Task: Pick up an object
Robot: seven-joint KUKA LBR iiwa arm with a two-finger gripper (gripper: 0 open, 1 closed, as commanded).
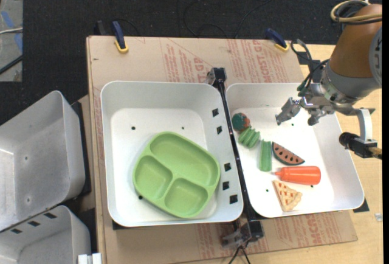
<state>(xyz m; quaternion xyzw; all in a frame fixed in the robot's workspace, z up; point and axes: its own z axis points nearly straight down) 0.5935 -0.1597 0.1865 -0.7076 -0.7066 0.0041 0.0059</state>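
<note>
- So the gripper (299, 112) is hanging over the upper part of the right bin (349, 162), jaws spread fairly wide with nothing between them, just bare white bin floor showing under it.
- Closest toy to the jaws is the small round red and teal piece (241, 120), off to the jaws' left and a touch lower in the view, near the divider between the bins.
- Just below that one sits a ridged green piece (249, 137), tilted, and next to it a long green stick-shaped piece (266, 156) standing roughly vertical in the view; both are down and left of the jaws.
- The watermelon slice (287, 154) is pretty much straight below the jaws, touching or nearly touching the green stick's right side.
- Further down is the orange carrot (299, 175) lying sideways, and below it the waffle-patterned pizza slice (287, 196), the farthest toy from the jaws.
- Way off to the jaws' left, the left bin (115, 153) holds a light green divided plate (175, 173) with three compartments.
- Writing: the cardboard sheet (182, 59) under the bins has red printed lettering, upside down from this angle; I can't read it properly.
</note>
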